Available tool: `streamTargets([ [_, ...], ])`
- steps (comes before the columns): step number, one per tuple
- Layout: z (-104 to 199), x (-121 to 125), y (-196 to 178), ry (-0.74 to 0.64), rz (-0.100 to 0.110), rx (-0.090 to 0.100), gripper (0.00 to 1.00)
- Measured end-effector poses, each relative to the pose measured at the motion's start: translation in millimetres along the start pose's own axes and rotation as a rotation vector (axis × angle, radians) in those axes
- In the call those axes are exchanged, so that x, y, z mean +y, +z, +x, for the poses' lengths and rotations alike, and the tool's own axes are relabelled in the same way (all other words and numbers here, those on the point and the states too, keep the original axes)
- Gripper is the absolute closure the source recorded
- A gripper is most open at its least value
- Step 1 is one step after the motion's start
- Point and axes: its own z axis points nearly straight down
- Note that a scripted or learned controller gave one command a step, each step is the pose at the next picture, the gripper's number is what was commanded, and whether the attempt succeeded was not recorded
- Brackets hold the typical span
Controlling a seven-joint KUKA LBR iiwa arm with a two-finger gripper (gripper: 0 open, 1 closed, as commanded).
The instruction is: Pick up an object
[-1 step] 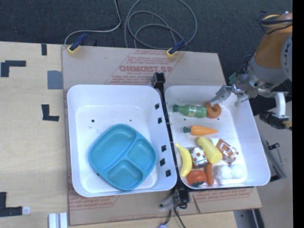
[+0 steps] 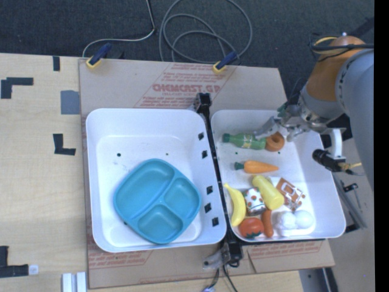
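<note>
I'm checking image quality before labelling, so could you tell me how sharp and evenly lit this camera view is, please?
In the camera view, light is soft and even, with faint shadows along the left bin walls; the blue tray and carrot look reasonably sharp; the white items in the right bin nearly wash out against it; the gripper is soft, and its detail is hard to read.

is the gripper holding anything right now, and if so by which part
It cannot be told. The gripper sits low over the right white bin, right beside a small orange round toy and the green toy bottle, but no grasp is visible.
</note>
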Motion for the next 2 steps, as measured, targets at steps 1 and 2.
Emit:
streamTargets([
  [1,-15.0,23.6,23.5,-0.003,0.016,0.006,0.0],
  [2,7.7,2.4,24.1,0.0,0.017,0.001,0.0],
])
